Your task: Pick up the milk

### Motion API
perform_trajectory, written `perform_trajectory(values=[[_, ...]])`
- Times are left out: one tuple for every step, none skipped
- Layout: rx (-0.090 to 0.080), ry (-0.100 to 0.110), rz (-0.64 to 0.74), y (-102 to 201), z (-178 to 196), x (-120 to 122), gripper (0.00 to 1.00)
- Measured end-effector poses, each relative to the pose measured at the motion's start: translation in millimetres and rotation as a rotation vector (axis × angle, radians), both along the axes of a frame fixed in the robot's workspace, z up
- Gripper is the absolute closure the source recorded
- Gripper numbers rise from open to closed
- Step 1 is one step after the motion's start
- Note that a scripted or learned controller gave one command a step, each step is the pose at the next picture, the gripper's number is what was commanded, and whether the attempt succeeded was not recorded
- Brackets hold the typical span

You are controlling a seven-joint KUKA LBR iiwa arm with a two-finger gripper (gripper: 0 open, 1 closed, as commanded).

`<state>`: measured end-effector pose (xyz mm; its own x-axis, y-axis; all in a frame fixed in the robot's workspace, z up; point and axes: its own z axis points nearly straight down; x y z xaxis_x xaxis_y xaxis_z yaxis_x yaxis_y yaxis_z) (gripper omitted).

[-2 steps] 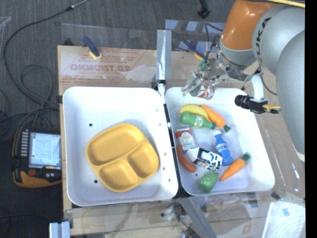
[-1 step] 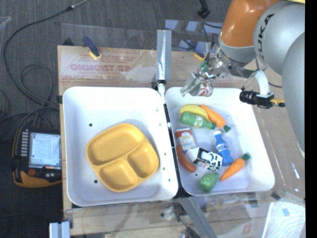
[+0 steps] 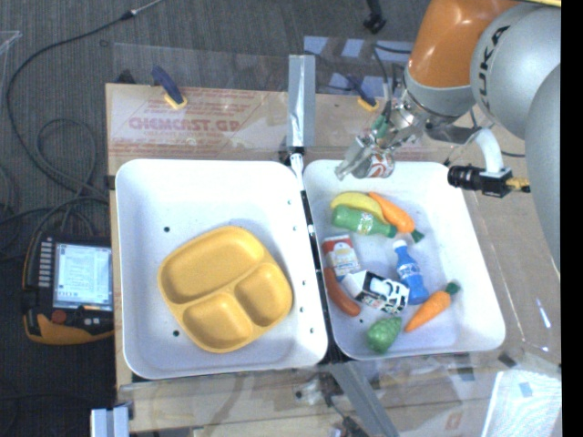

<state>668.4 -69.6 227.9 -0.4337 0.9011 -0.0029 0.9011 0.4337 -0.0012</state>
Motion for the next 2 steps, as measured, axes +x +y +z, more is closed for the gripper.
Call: perform_trajectory(values=[[0.000, -0.001, 0.111, 7.8, 10.2, 0.3, 1.00], [0.001, 0.001, 0.177, 10.4, 0.5, 0.0, 1.00]])
